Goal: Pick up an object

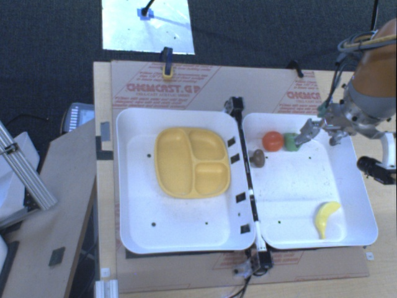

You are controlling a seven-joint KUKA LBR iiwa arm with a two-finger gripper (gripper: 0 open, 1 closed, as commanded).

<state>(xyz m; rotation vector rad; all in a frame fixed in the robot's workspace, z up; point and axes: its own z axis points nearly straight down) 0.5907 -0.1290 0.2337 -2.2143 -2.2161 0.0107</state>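
The green object (290, 141) lies in the right bin (347, 185), directly at the fingertips of the gripper (304, 136), which reaches it from the right. Whether the fingers are spread or closed on it cannot be determined; contact appears likely but no grasp is confirmed. A red-orange ball (272, 141) sits just beyond the green object, touching or nearly touching it. A small brown object (257, 158) lies farther out, below and past the ball, near the divider. A yellow banana (325, 216) rests well below the gripper, toward the near corner. The left bin (133, 185), well beyond the gripper, holds a yellow divided tray (191, 162).

Assessed step: final approach or grasp attempt on the green object. The next move requires closing squarely on it without nudging the ball, then a vertical lift.
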